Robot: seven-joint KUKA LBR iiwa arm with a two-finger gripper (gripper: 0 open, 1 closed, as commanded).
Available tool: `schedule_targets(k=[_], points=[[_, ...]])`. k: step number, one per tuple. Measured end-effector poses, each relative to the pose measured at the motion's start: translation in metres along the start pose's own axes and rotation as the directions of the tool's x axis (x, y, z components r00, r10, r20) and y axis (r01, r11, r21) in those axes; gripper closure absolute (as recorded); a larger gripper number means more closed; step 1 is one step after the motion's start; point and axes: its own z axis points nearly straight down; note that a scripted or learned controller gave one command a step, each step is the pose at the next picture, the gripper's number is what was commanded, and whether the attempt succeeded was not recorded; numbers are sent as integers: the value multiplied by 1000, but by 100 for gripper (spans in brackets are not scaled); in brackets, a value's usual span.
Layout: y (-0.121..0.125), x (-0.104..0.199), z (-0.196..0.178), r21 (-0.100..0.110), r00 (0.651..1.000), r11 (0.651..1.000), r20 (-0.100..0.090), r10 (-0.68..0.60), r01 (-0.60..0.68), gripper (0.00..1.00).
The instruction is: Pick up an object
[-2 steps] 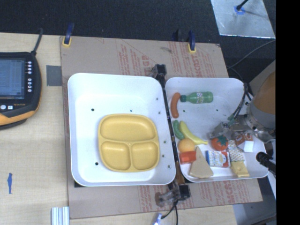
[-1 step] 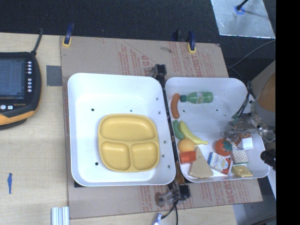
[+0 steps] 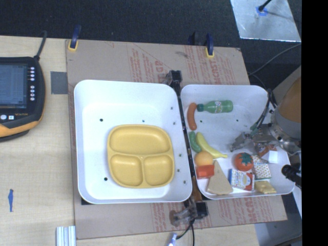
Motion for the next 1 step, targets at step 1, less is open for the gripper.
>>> schedule_targets(k=[1], points=[[110,-15,-104,-14,999,1000,31,21,-21,0]])
